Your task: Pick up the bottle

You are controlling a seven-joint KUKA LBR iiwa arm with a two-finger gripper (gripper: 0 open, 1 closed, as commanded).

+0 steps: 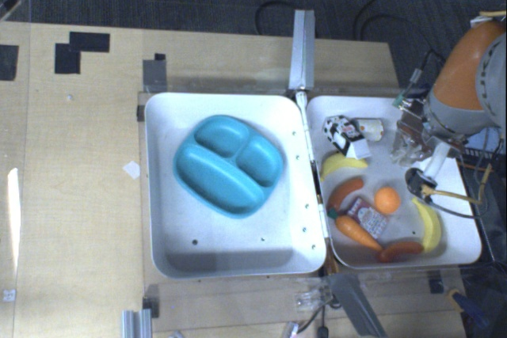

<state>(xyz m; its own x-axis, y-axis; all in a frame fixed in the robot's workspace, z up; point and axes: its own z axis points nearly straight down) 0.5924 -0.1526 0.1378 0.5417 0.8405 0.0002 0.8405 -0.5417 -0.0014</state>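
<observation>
Near edge of the right bin (475,253): I see a red sausage (400,251), smooth and shiny, next to a pointy orange carrot (356,232). A curved yellow banana (430,224) lies by the bin's right wall. A small flat packet (368,216) lies btw the carrot and a round orange fruit (386,201). A 2nd sausage (346,192), reddish brown, lies tilted just left of them. Above it is a smooth yellow lump (344,165), maybe a lemon.

The left bin (158,249) holds a blue plastic plate (230,164), rounded, w/ three hollow parts.

Further back, the pincer (412,140) hangs over the right bin's far right part, under the grey arm w/ its orange band (463,79). It looks like shiny metal w/ wires. I can't tell if it is apart or together; too small and blurry. I see nothing in it, and can't tell if it touches anything.

The bottle (352,131) lies on its side in the far part of the right bin. It has black and white patches like a cow and a white end pointing at the pincer. It is near the pincer, to its left in my view, but apart from it.

Both bins sit on a pale wood tabletop (79,170).
</observation>
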